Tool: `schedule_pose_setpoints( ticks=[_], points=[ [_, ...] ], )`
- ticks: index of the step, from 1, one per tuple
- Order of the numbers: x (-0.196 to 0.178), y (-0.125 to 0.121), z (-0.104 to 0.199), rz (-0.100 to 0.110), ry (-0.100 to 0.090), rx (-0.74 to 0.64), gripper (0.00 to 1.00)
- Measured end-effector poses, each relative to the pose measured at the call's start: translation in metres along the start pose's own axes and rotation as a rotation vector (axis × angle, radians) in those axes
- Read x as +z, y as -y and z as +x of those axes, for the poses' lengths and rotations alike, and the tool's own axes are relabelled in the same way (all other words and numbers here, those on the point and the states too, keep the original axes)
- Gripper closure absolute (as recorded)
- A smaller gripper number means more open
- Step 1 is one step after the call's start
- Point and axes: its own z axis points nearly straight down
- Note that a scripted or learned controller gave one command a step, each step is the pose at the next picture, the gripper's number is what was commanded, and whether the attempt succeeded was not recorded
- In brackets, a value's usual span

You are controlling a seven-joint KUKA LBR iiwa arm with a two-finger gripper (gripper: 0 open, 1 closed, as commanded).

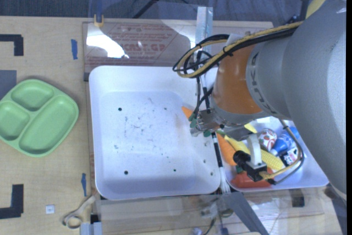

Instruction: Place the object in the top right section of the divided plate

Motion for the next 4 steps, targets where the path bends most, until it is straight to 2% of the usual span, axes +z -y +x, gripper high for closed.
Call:
schedule_pose_setpoints(
  ticks=[1, 2, 3, 4],
  points=[
    [-0.052, 0.021, 0.0, 0.054, -0.045, -0.109, 1.0],
    [-0.033, 0.015, 0.1, 0.056, -0.044, -0.076, 1.0],
    [0.05, 0.009, 0.142, 0.047, -0.047, -0.119, 1.0],
    [0.051, 0.013, 0.115, 0.034, -0.055, -0.22, 1.0]
  ],
)
